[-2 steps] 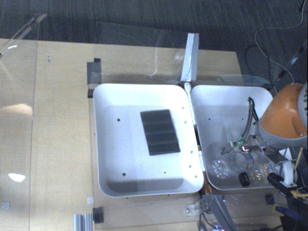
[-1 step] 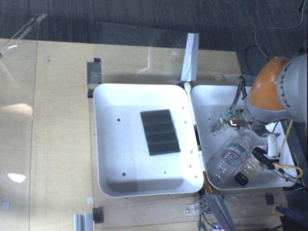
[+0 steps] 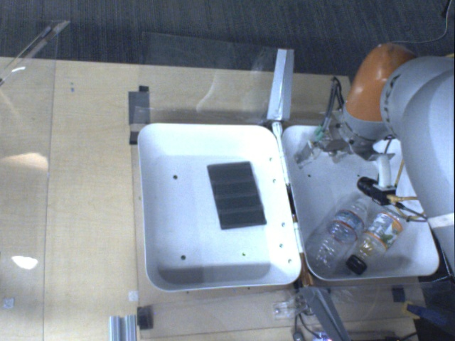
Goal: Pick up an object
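Bottles (image 3: 340, 234) lie at the right bin's (image 3: 313, 190) near edge; the gripper (image 3: 321, 146) hangs over its far-left corner. We cannot tell the fingers' state. We advise descending across one bottle's width, clear of the bin wall.

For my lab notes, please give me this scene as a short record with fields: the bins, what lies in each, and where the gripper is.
left bin: holds one dark ribbed rectangular pad, lying flat near the middle
right bin: holds two clear plastic bottles lying side by side
bottle one: clear, label with blue
bottle two: yellowish label, black cap toward the front edge
gripper: over the back left corner of the right bin, apart from the bottles
gripper load: nothing seen between its fingers
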`<action>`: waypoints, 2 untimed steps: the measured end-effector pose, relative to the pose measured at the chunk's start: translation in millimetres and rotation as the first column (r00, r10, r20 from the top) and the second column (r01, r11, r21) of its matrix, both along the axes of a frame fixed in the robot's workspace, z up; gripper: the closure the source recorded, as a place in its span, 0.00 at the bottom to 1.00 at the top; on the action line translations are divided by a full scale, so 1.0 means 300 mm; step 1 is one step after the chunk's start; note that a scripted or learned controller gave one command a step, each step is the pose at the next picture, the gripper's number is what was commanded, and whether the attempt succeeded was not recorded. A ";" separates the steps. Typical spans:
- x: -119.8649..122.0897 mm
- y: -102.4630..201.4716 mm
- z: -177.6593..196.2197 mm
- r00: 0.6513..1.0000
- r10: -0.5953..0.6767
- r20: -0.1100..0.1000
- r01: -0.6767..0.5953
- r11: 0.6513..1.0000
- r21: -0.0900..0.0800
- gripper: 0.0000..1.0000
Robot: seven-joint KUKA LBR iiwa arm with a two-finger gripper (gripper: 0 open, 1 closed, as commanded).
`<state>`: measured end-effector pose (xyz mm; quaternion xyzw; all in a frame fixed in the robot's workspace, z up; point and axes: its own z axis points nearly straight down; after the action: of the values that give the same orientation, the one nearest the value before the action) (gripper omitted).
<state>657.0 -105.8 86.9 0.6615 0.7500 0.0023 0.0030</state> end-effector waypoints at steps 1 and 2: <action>-0.335 -0.194 0.007 0.995 -0.103 0.004 0.103 0.995 -0.002 0.00; -0.214 -0.264 0.059 0.971 -0.239 -0.001 0.239 0.971 0.001 0.00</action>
<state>592.8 -185.1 104.5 0.7468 0.6650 0.0020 0.0027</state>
